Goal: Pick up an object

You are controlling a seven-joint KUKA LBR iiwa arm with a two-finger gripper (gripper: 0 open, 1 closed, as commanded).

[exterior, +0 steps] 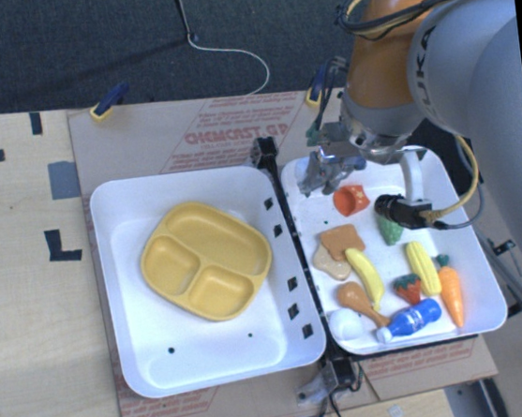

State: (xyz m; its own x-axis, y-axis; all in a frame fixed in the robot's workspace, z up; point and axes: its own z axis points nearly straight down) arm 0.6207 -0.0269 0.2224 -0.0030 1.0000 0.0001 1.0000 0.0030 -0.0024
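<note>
Nearest the camera, along the front wall of the right bin (483,322), lie a blue bottle (412,319) with a white cap, a white egg (346,323) just beside it and a drumstick (359,300) angled toward them. At the right of that row an orange carrot (452,295) points forward, with a small strawberry (407,286) and a yellow corn cob (423,267) close by on its left. A banana (366,275) runs lengthwise through the middle of the bin, its upper end touching a brown slice of toast (340,240) that overlaps a paler piece beneath it. A green vegetable (391,230) sits partly hidden under a black fitting with a cable. Farther back is a red pepper (351,199), and my end effector (321,175) hangs just above and to the left of it, near the back left part of the bin; I cannot tell whether it is released or clenched, and nothing is visibly caught in it. In the left bin (121,296) a yellow divided plate (205,258) rests tilted across the middle. Both bins sit on a sheet of cardboard (214,133) on the desk (28,307), which carries black tape marks. Beyond it a thin white cable (223,52) loops over dark carpet.
</note>
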